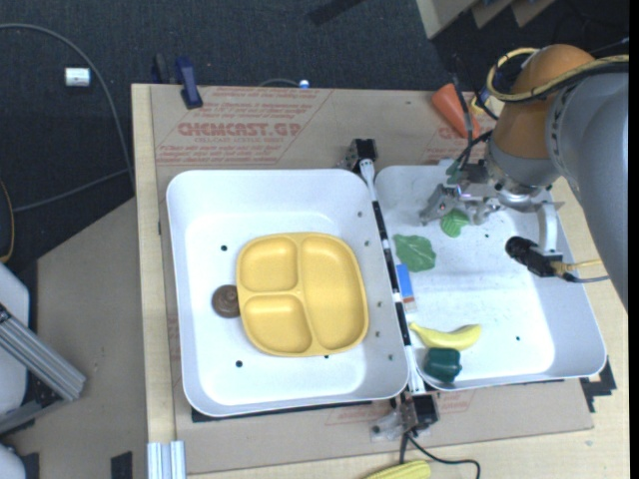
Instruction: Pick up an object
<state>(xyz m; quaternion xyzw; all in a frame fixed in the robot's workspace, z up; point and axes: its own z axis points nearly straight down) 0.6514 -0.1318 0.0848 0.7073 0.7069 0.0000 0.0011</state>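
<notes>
— Jaws: where, and how do they stand?
— Low in the right bin [559, 347], by its far wall; whether spread or pressed, I cannot tell. A small green object [453, 225] sits right at them, beyond the green leaf-shaped toy [415, 251].

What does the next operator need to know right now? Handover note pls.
Claw: low in the right bin, at its far end, right over a small green object; can't tell if it is gripped or whether the claw is closed.
Right bin also has a green leafy piece, a blue item by the divider, a banana and a dark green object at the near-left corner.
Left bin: yellow divided plate, brown round object at its left edge.
Done: nothing visibly lifted.
Left: confirm the grasp, lift.
</notes>
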